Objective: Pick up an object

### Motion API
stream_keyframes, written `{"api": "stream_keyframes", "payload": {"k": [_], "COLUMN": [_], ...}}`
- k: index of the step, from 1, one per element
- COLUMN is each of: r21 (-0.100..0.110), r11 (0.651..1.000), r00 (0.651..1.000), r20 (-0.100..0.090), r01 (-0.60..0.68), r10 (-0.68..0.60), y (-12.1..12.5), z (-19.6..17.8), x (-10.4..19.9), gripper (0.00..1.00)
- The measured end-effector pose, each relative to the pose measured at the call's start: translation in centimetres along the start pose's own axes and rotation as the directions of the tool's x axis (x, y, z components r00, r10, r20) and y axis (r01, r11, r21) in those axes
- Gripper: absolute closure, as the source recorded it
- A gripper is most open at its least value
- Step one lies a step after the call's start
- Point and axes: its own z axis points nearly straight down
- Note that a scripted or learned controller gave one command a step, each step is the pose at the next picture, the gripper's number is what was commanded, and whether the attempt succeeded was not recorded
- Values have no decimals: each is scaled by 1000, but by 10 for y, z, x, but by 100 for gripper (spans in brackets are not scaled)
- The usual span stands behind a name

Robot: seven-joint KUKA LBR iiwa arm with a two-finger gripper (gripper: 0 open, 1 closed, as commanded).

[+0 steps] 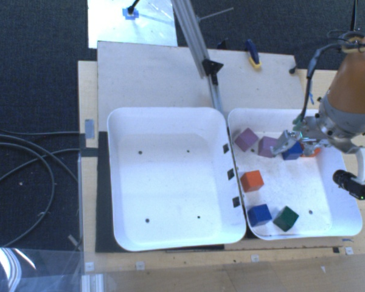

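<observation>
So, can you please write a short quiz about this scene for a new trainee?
1. True or false: the orange cube lies in the left white bin.
2. Which block lies nearest the dark green cube? A) light purple cube B) blue cube
3. Fill in: the tool is over the ____ bin.

Key: 1 false; 2 B; 3 right.

A robotics lab: white bins point(170, 117) on a bench point(261, 72), loose cables point(24, 157).
</observation>
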Motion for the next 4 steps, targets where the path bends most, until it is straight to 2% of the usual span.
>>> {"api": "stream_keyframes", "payload": {"k": [1, 4], "r21": [3, -2], "r11": [1000, 1000], "r00": [1000, 1000], "r20": [3, 1], "r01": [-10, -2], "r10": [10, 2], "y": [-34, -31], "z": [39, 37], "x": [-76, -70], "gripper": [0, 0]}}
